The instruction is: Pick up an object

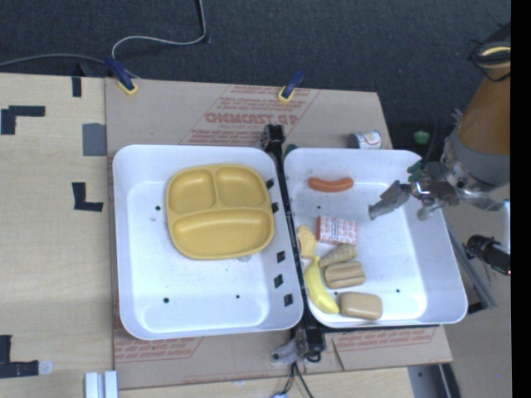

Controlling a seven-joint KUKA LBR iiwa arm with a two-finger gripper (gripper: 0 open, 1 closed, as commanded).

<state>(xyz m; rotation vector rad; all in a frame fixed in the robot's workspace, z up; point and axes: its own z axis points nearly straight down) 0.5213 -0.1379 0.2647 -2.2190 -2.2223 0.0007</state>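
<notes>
Red block letters reading "CHEMCAST GP" run across the brown cardboard sheet (241,116) that lies under both bins, printed at the sheet's 12 o'clock edge; smaller red print along its 6 o'clock edge is too small to read. Two yellow-and-blue spring clamps (124,80) pin the sheet at its upper edge.

The left shallow white plastic bin (137,247) holds a mustard-yellow three-compartment plastic plate (221,210), lying flat toward the bin's 12 o'clock half.

The right shallow white plastic bin (431,280) holds the graspable things. An orange-red toy sausage (330,184) lies at its 11 o'clock. A red-and-white patterned packet (338,230) sits near the centre; its print is not legible. At 7 o'clock a yellow toy banana (318,284) curves along the dividing wall, with two tan bread-like blocks (348,274) just beside it, the lower one at 6 o'clock.

The grey two-finger gripper (397,200) hangs over the bin's 2 o'clock area, well apart from the packet and sausage. Its fingers stand spread and grasp nothing.

A small silver-capped cylinder (365,140) lies outside the bin at 12 o'clock.
</notes>
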